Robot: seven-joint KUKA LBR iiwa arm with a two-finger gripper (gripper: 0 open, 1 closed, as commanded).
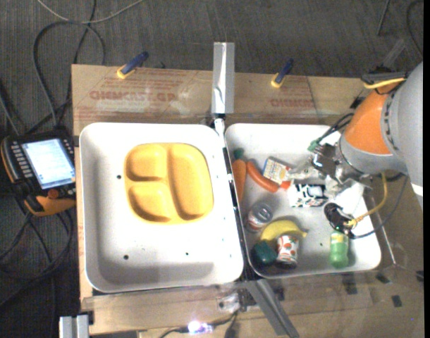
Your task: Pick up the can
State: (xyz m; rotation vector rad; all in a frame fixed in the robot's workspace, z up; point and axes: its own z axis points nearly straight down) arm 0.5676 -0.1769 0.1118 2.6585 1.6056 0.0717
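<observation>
Silver and lying among clutter, the can point(259, 215) sits in the right bin point(373, 259), touching the banana point(283, 229) and close under the carrot point(261, 177). The pincer point(321, 166) hovers over the bin's upper right part, above a black-and-white toy point(308, 194), well apart from the can; whether it is open or closed I cannot tell. The risk is crowding: descending on the can, it could catch the banana or the cup point(287, 249) instead, or nudge the can against the bin's wall so it rolls away. The yellow tray point(169, 182) in the left bin point(109, 259) is out of the way.
</observation>
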